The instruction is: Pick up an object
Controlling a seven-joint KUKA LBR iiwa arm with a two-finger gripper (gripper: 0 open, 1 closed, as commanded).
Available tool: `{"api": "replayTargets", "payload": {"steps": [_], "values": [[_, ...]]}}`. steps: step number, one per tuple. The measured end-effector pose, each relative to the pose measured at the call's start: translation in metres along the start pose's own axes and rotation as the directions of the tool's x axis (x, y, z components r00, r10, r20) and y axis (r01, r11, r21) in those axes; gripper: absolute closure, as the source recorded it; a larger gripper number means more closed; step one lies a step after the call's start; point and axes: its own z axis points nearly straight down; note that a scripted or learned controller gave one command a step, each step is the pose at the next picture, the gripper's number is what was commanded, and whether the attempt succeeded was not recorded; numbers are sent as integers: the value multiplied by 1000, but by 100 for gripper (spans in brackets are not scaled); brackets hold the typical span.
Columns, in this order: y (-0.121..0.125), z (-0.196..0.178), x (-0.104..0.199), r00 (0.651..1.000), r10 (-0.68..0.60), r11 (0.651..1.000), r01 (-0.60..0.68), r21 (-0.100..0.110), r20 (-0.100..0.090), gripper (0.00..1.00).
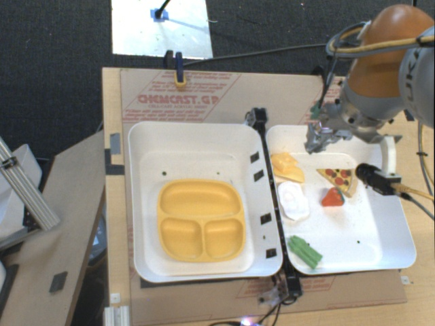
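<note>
Two shallow white bins are seen side by side on a bench, with a printed cardboard sheet (183,97) lying under their far edges. The left bin (146,155) is occupied by a yellow divided plate (201,219), set a little toward the bin's near edge.

Several small things are scattered in the right bin (394,240). A yellow wedge (287,166) is found near the bin's left edge, toward the far side. Just nearer than it, a white rounded piece (293,200) is seen close to the same edge. A toy pizza slice (339,177) is placed near the middle of the bin, and a small red piece (332,197) lies just beside its near tip (whether they touch cannot be told). A green block (304,251) rests by the bin's near left corner, well apart from the others.

The gripper (317,141) is lowered over the far part of the right bin, just beyond the yellow wedge and to the left of the pizza slice. Nothing can be seen between its fingers, and whether they are apart or together cannot be told. A black part (370,175) of the arm's gear is seen just to the right of the pizza slice.
</note>
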Motion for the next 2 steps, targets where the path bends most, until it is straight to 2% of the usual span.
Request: {"api": "replayTargets", "payload": {"steps": [2], "values": [[3, 4, 120, 1000, -1, 1000, 1, -2, 0, 100]]}}
